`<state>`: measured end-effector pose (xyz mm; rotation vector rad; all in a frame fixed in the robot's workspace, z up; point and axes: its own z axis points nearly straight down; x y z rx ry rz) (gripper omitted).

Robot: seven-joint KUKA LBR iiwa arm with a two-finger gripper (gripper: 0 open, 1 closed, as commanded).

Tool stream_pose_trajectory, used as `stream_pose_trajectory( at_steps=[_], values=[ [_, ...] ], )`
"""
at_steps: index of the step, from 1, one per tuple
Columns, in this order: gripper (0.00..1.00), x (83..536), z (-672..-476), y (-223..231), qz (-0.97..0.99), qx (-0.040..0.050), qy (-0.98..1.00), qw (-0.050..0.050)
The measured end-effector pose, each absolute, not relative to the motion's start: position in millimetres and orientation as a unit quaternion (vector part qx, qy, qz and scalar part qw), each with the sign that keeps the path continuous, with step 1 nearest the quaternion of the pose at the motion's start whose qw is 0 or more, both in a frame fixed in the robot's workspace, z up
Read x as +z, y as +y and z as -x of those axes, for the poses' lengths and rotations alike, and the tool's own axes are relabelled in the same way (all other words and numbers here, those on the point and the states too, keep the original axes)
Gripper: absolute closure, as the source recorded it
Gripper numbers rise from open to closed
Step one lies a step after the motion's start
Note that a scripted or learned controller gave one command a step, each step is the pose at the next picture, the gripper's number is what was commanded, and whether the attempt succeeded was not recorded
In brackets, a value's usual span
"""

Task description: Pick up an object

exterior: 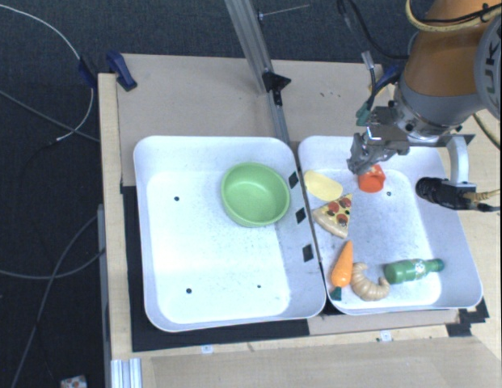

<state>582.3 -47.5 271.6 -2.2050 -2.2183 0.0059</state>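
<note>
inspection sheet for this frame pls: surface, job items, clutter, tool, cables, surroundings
Surface: two white bins, left bin, right bin, on a bench.
Job's things: right bin holds orange-red piece, yellow piece, pizza slice, carrot, croissant, green bottle.
Clutter: green bowl in left bin.
Grippers: tool directly over the orange-red piece; grip unclear.
Cables: white cable on floor, left.
Surroundings: dark carpet; metal pole.

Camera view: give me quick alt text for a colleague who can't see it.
The gripper hangs over a small red-orange object in the right bin, which also holds toy food and a green bottle. A green bowl sits in the left bin.
</note>
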Motion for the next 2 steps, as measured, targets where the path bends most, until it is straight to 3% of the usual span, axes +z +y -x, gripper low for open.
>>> stream_pose_trajectory(
  at_steps=[1, 2],
  values=[
    [1.0, 264.3, -559.3, 1.4, 0.705, 0.0034, -0.709, 0.008],
    [1.0, 243.8, -551.6, 54.6, 0.705, 0.0049, -0.709, 0.008]
  ],
)
